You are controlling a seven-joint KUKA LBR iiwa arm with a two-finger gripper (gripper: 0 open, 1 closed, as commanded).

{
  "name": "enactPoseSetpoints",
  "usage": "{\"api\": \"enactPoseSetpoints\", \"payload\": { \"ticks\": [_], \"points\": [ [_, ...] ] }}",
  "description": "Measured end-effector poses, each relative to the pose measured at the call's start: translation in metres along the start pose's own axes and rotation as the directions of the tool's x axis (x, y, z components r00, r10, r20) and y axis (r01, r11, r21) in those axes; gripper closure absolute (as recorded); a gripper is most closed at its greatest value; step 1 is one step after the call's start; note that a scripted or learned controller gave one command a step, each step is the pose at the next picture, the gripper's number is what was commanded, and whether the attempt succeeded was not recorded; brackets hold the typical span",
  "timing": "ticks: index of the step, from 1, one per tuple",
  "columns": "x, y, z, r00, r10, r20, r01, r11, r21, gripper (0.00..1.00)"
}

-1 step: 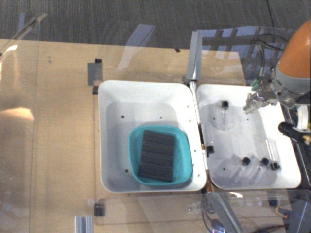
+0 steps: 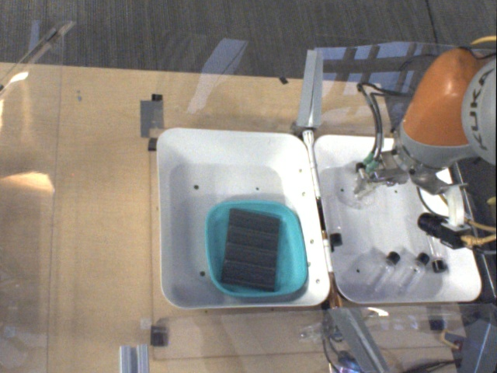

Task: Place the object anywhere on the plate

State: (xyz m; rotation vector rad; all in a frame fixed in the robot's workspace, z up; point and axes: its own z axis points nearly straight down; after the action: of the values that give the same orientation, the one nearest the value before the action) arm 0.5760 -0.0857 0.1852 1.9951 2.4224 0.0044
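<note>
Below, wooden bench (image 2: 78, 231), apparently carpet (image 2: 194, 22).

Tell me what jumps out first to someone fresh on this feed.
The teal plate in the left bin, with a dark ribbed block lying on it. Next, the arm's orange band at upper right, over the right bin.

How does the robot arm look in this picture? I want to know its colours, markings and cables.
The arm has a rounded orange band and a grey shell bearing part of dark lettering. Dark cables loop beside it, and a green fitting sits near the metallic gripper.
</note>
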Motion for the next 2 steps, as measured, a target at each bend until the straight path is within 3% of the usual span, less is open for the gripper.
{"api": "enactPoseSetpoints", "payload": {
  "ticks": [1, 2],
  "points": [
    [0.086, 0.005, 0.000, 0.998, -0.059, -0.001, 0.059, 0.998, -0.001, 1.00],
    [0.166, -0.034, -0.015, 0.969, -0.246, -0.001, 0.246, 0.969, -0.002, 1.00]
  ]
}}
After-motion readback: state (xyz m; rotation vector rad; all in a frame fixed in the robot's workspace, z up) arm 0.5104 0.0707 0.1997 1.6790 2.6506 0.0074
